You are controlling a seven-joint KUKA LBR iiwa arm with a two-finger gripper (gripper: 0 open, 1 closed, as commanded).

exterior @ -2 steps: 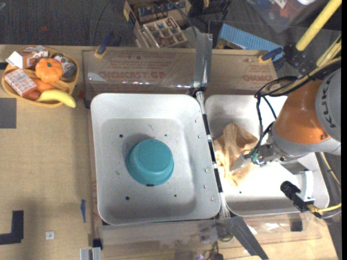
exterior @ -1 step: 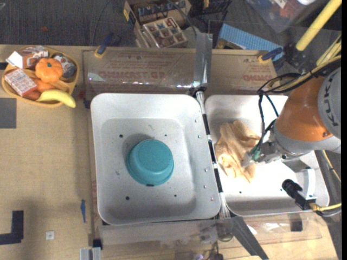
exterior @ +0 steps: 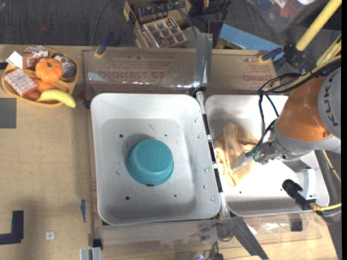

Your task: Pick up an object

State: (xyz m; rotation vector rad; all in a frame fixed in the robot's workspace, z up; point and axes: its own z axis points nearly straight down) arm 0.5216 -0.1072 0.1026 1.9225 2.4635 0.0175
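Camera view: gripper (exterior: 254,156) down on the crumpled tan cloth (exterior: 234,148) in the right bin (exterior: 271,196), grip state cannot tell; judged mid-grasp, next a closing then lift; teal bowl (exterior: 150,162) well left of it.

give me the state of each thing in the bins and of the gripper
bowl: upside down, flat in the left bin
cloth: crumpled, against the left wall of the right bin
gripper: low over the cloth's right edge
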